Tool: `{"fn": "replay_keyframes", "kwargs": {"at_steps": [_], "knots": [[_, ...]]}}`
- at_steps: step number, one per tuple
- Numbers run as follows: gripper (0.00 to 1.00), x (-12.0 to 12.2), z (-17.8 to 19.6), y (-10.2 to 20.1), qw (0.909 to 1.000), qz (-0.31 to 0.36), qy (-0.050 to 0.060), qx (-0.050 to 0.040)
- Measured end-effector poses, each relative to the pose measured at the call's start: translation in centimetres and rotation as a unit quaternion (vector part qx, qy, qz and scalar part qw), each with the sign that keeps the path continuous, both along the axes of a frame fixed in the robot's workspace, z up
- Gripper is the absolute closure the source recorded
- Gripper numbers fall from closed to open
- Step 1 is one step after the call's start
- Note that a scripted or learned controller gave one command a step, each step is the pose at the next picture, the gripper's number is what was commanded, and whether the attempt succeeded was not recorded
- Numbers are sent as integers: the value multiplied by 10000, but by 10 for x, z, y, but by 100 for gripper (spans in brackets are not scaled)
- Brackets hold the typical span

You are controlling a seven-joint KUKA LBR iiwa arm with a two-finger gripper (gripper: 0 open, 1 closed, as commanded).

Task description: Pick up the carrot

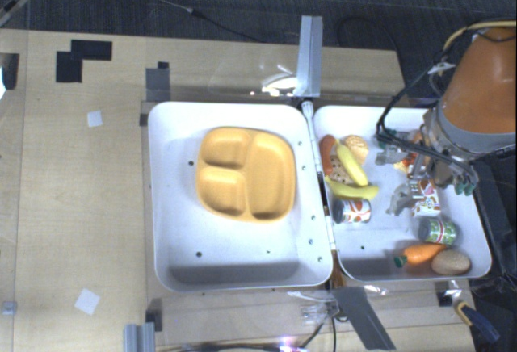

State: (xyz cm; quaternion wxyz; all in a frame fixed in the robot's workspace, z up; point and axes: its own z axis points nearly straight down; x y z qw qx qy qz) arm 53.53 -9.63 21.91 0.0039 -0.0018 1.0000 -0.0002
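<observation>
from the left i see the yellow tray (246, 173) alone in the left bin (174, 205), then the right bin (367, 257) crowded with a banana (352, 169), a small can (355, 211), and the carrot (420, 254) lying near the front edge, touching a potato (451, 263) with a green can (439, 231) just behind. my worry is that the gripper (414, 183), whose state i cannot tell from here, catches those neighbours or slips off. tan bench (73, 221), dark floor behind.

carrot (422, 254) | flanked: can (439, 231), potato (451, 262) | left side free
</observation>
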Motion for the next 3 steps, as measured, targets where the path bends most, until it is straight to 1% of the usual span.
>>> {"fn": "replay_keyframes", "kwargs": {"at_steps": [1,2,3], "knots": [[0,-33,-70,-25,9905,-1375,12,9],[0,-47,-107,-54,9682,-2501,18,15],[0,-47,-121,-38,9250,-3801,12,27]]}}
